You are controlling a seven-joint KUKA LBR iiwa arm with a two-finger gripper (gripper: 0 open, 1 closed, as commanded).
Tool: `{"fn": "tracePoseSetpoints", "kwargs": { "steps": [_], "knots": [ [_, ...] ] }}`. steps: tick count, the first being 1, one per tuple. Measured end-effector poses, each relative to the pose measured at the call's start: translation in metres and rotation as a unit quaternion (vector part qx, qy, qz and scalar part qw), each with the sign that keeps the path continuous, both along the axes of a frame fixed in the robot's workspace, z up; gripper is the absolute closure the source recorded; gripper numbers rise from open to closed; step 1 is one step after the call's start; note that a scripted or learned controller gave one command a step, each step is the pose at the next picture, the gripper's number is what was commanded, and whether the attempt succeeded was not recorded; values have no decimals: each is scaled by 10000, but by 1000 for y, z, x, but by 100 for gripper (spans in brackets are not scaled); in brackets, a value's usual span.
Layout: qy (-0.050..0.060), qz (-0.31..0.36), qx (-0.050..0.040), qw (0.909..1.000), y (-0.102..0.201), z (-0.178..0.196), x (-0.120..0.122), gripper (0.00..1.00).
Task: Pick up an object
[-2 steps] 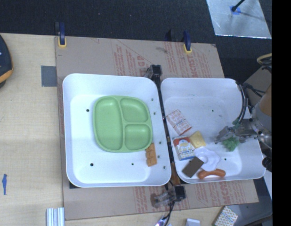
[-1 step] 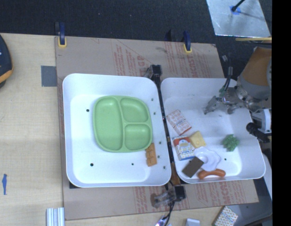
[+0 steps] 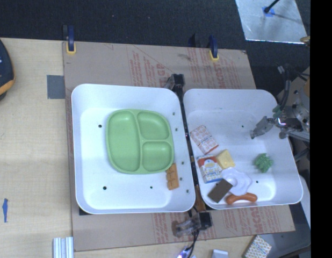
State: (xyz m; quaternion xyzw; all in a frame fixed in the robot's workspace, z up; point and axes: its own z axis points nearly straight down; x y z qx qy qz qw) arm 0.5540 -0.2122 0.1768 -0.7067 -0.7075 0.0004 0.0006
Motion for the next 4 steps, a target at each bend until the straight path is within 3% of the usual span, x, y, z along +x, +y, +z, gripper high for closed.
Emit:
{"fn": "tracePoseSetpoints", "kwargs": {
  "steps": [1, 2, 3, 4],
  "knots": [
    [51, 13, 14, 10000, 1, -90, -38, 0],
    [14, 22, -3, 10000, -1, -74, -35, 100],
    [18, 29, -5, 10000, 0, -75, -35, 0],
    [32, 15, 12, 10000, 17, -68, -80, 0]
  ]
}}
